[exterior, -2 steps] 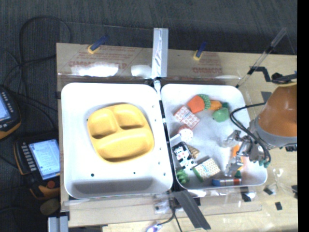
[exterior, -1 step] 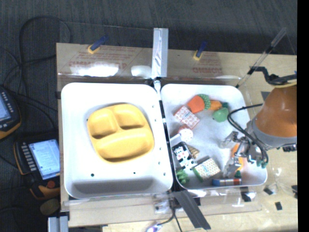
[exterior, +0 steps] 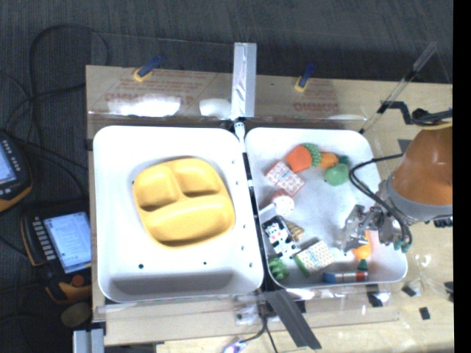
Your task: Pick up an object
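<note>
Claw point(exterior: 358, 230) low in the right bin point(exterior: 324, 140); its grip cannot be made out

Glossy yellow plastic on the sectioned tray point(exterior: 184, 199), smooth and shiny. Both white bins point(exterior: 118, 271) look like smooth moulded plastic. The surface point(exterior: 346, 94) underneath reads as matt brown wood or board.

A yellow divided tray point(exterior: 184, 199) lies face-up in the left white bin point(exterior: 118, 271). Beyond the bins, a clear panel stands along the far edge of the bench, with two blue-and-yellow clamps point(exterior: 149, 68) on it. On the dark floor at far left lie a black cable point(exterior: 44, 50), a handheld pendant point(exterior: 11, 173) and a small lit screen point(exterior: 68, 240)
</note>
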### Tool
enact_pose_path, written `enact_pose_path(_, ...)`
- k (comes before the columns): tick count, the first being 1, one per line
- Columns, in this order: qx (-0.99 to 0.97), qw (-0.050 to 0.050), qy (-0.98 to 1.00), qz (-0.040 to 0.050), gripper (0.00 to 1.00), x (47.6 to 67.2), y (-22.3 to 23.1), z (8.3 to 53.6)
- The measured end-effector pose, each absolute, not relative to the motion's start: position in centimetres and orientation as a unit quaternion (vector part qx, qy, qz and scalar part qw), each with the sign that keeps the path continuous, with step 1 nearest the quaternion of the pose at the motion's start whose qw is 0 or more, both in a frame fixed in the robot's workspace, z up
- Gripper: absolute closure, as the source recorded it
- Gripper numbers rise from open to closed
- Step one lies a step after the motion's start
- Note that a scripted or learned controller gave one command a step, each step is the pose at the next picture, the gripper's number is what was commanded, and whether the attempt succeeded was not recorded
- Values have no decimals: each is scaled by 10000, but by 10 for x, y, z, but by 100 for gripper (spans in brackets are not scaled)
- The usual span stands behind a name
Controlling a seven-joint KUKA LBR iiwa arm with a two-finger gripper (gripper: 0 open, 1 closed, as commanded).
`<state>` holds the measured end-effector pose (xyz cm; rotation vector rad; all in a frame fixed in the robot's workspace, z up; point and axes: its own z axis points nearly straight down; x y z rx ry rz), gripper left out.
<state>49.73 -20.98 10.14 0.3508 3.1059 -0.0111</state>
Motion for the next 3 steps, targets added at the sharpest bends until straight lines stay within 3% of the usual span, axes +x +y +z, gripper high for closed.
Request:
enact_pose_path(1,1122,78,9936,-35,0,497,-210,101)
enact_pose_path(2,1234,38,9923,-16,0,515,-202,90)
enact_pose_path(3,880,104,9961,-19,0,491,-223,92)
